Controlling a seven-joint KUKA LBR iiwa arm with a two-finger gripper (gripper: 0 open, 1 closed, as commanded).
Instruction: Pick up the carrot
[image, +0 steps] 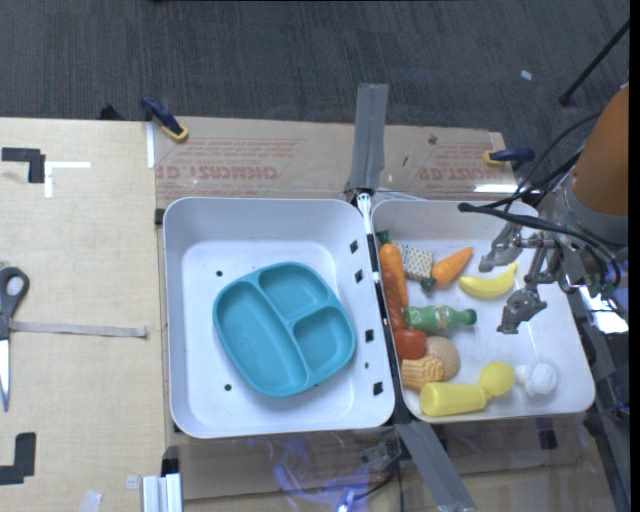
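1. A yellow bottle and a corn cob are lying along the near edge of the right bin.
2. The claw is hanging over the right side of that bin, its fingers looking spread and holding nothing.
3. A banana is sitting just left of the claw, between it and the target.
4. The carrot is resting toward the bin's far side, left of the claw, its long axis slanting from near-left up to far-right.
5. The blue plate is sitting in the left bin.
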